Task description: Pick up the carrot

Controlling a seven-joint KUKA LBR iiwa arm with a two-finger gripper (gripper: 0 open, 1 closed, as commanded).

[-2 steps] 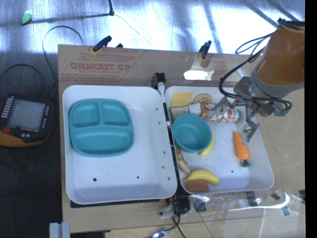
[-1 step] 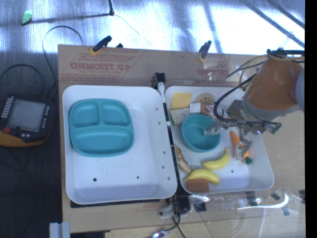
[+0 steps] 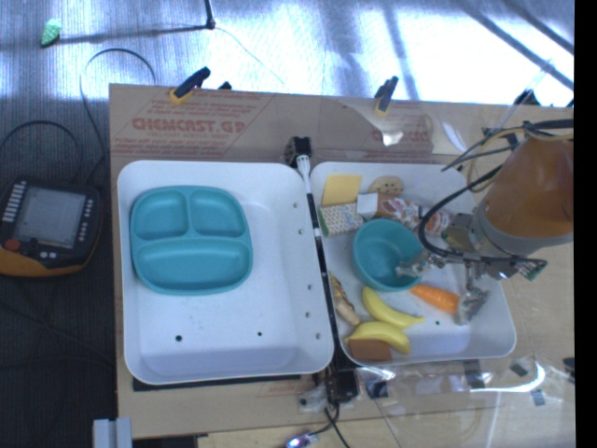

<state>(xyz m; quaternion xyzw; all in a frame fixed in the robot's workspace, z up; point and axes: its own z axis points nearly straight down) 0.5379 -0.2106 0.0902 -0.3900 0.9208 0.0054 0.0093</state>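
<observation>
While the hand [image 3: 438, 283] straddles it with fingers spread, the short orange carrot [image 3: 435, 297] lies ungripped

From my seat the arm [image 3: 536, 189] runs off the right edge, so I see little above its wrist. I can't judge the gripper [image 3: 446, 286] itself; it blurs into cables. Left of it, packets [image 3: 396, 203] behind the teal bowl [image 3: 384, 253] are unreadable.

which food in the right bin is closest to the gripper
The carrot, lying right beside the gripper; the bananas lie farther left.
</observation>
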